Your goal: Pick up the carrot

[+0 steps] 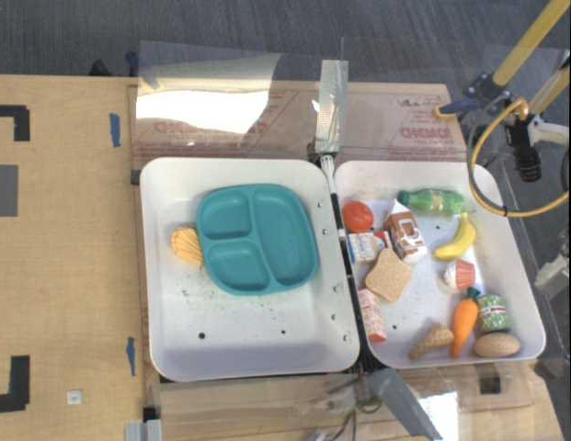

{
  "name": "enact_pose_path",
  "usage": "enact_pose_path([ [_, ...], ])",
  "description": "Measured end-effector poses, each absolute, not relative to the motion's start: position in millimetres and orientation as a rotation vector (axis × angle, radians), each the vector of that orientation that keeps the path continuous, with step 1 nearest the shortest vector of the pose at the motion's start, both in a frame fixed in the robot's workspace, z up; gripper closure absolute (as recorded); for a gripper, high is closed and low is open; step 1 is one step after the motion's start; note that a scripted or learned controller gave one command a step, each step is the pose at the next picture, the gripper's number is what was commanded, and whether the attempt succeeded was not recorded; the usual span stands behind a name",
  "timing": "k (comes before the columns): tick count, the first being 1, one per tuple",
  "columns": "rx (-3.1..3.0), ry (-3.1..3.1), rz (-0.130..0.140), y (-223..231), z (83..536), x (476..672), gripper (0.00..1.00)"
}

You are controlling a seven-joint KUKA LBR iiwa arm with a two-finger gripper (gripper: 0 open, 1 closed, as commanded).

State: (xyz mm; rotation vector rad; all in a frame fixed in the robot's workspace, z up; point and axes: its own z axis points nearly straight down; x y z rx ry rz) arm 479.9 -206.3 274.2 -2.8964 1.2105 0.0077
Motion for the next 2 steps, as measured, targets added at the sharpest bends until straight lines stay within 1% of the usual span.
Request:
enact_pose_path([
  [2,-2.886,1.216,0.002,-202.8,295.0,483.5,1.00],
])
